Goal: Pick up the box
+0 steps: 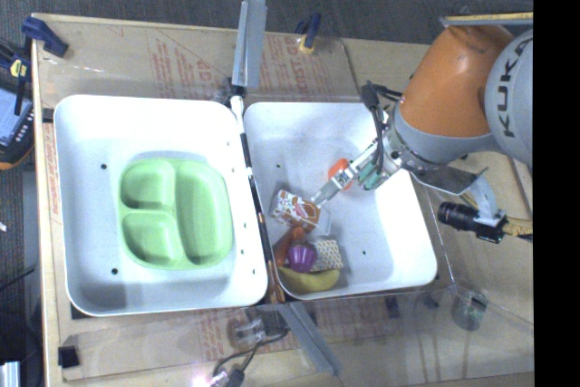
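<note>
The box (294,208) is a small white and red carton with a printed picture. It lies tilted in the right bin (399,240), close to the bin's left wall. My gripper (321,194) reaches in from the right at a slant, and its tip sits at the box's upper right edge. Whether it touches the box is unclear. The orange and grey wrist (453,104) hangs over the bin's right side.
Below the box lies a pile: a yellow banana (313,279), a purple piece (303,256), a reddish piece (295,237) and a patterned packet (329,251). A green divided tray (177,213) sits in the left bin (82,131). A metal post (247,41) stands behind the bins.
</note>
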`<move>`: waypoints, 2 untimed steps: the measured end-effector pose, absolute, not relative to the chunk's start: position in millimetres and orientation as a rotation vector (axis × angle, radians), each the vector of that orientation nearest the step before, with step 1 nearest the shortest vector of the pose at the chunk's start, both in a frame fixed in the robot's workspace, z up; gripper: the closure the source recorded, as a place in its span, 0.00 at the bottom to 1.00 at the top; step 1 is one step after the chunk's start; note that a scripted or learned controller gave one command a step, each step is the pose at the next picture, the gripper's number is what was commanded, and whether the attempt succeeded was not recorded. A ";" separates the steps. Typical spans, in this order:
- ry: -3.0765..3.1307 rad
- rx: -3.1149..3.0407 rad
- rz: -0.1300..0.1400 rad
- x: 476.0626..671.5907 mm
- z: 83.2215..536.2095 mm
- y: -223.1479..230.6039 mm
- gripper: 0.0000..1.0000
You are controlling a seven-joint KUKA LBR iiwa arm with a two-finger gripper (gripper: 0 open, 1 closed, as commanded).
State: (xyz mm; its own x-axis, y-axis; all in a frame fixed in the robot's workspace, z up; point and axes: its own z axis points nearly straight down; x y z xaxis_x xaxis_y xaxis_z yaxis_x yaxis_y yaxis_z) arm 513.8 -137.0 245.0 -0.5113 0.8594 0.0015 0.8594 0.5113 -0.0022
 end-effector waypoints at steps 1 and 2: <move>-2.541 -1.848 0.001 571.3 264.0 -192.4 0.00; -2.622 -1.721 0.004 530.3 163.4 -148.0 0.00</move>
State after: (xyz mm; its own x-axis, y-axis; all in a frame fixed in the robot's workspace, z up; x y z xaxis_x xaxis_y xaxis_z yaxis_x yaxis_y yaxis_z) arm 530.3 -148.0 163.4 -0.3980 0.9174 0.0028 0.9174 0.3980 -0.0049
